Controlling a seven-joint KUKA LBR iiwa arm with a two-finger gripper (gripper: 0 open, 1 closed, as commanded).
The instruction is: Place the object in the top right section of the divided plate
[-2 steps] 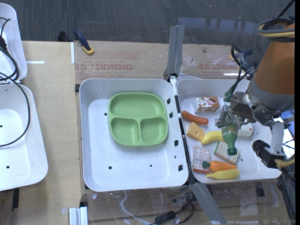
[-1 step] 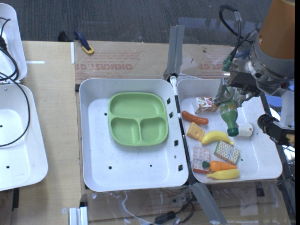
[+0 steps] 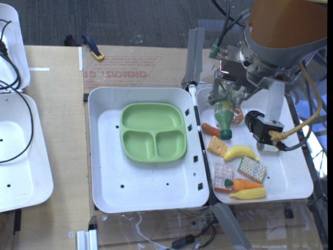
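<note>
Divided plate (image 3: 153, 132) in left bin (image 3: 104, 155)

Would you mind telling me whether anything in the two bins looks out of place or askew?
Nothing looks spilled or damaged. The green divided plate sits flat in the left white bin, while the green plastic bottle lies tipped on its side among toy foods in the right white bin.

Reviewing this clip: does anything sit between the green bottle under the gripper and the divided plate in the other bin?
Only the adjoining bin walls separate the green bottle in the right bin from the green divided plate. The plate's compartments hold nothing, so nothing visible blocks a lifted transfer. The gripper hovers over the bottle.
</note>
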